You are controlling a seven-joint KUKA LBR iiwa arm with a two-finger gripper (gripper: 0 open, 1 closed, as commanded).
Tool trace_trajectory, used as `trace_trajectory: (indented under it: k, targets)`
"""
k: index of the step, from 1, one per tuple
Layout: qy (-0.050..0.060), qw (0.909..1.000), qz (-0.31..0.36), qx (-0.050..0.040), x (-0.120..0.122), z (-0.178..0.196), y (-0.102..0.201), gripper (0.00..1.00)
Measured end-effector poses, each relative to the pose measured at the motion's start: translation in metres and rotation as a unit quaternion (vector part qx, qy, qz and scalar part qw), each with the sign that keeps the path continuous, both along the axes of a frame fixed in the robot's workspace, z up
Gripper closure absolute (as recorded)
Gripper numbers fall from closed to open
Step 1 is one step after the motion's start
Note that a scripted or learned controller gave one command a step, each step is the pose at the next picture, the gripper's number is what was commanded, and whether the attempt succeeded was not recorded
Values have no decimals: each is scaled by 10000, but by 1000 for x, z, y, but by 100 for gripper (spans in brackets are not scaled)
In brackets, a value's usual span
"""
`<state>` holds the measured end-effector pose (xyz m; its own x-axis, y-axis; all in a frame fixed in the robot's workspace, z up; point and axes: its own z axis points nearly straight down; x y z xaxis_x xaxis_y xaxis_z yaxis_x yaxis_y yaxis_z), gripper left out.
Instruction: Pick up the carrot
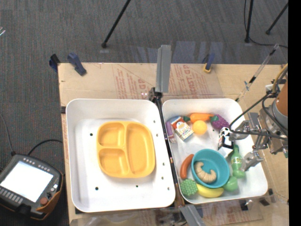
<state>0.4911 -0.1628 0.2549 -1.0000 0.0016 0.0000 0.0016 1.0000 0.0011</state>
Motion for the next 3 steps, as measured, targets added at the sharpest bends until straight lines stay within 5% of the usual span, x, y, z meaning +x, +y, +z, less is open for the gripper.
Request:
trace_trajectory:
  k: [1, 2, 3]
  targets:
    - [5, 9967, -809, 4, 69, -23, 37, 0]
    - [21, 9968, -800, 5, 140, -171, 44, 0]
    - [-35, 9971, -756, -3, 144, -156, 46, 100]
